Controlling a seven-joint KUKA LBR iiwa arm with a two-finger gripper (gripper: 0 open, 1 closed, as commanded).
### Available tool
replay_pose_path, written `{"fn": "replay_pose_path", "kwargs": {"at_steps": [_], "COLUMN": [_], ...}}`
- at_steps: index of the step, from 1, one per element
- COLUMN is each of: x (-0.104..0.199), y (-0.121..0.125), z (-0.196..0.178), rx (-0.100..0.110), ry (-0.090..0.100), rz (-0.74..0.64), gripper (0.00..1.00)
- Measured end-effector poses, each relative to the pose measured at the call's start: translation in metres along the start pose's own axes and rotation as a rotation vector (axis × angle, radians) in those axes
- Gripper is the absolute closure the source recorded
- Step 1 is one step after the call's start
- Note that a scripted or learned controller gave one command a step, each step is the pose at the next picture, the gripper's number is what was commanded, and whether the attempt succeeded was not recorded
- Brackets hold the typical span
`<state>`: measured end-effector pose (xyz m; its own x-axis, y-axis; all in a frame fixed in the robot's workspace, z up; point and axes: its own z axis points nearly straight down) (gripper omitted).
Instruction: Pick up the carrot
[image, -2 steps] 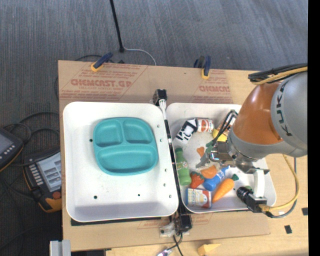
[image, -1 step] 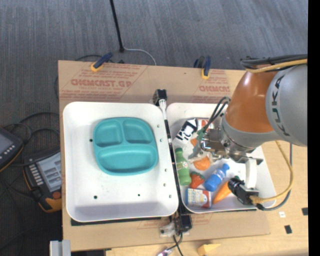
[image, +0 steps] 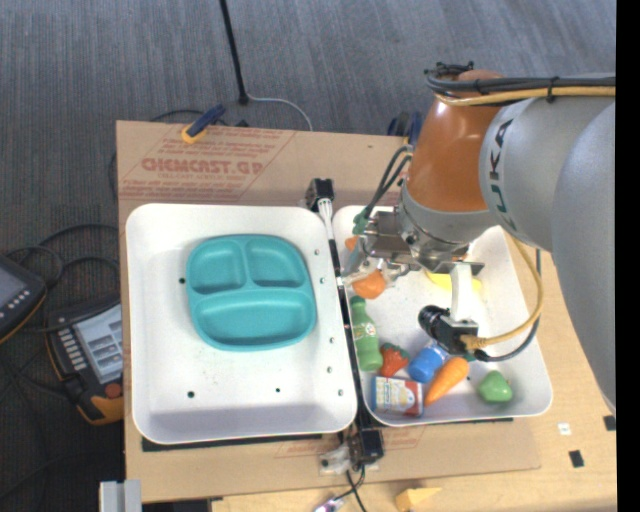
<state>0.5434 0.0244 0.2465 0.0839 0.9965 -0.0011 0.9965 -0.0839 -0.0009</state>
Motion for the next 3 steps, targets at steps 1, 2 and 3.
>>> {"fn": "replay_pose_path", "kwargs": {"at_steps": [1, 2, 3], "x": [0.01, -0.052, -0.072], "y": [-0.061, -0.057, -0.054], "z": [-0.05, 0.063, -0.001], "rx": [0.0, 0.003, 0.0], "ry": [-0.001, -0.001, 0.0], "rz": [0.176, 0.21, 0.166], "gripper": [1.0, 1.0, 1.0]}}
